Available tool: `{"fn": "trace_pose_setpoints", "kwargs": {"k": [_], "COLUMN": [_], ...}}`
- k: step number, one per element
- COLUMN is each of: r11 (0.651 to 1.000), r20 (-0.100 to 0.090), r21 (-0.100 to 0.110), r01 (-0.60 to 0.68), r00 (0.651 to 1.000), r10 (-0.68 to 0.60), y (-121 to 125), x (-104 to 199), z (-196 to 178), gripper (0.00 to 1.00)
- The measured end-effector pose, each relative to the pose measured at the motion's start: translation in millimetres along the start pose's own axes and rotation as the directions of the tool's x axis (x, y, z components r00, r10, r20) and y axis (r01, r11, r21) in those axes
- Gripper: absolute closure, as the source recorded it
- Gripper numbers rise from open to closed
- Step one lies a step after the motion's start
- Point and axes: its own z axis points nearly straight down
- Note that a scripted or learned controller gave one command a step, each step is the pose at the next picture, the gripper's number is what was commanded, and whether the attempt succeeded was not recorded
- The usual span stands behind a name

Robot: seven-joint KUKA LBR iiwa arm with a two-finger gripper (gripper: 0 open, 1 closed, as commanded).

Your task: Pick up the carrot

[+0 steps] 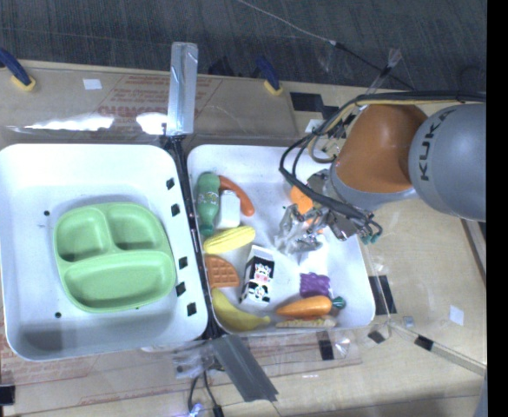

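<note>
The carrot (305,307) is orange with a green top at its right end. It lies flat along the front wall of the right bin (358,272), just below a purple bunch of grapes (315,282). My gripper (300,234) hangs over the middle right of that bin, a short way behind the carrot and apart from it. Nothing shows in its grasp. A small orange piece (300,200) sits right behind the gripper, partly hidden by the wrist.
The right bin also holds a green vegetable (207,200), an orange pepper (238,195), corn (229,239), a waffle (221,272), a banana (236,316) and a cow-print carton (259,279). A green divided plate (113,254) lies in the left bin (19,198).
</note>
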Motion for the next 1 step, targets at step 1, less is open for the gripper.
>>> {"fn": "trace_pose_setpoints", "kwargs": {"k": [1], "r11": [0.997], "r20": [0.009], "r21": [0.007], "r01": [-0.079], "r00": [0.997], "r10": [0.079], "y": [22.0], "x": [23.9], "z": [-80.0], "gripper": [1.0]}}
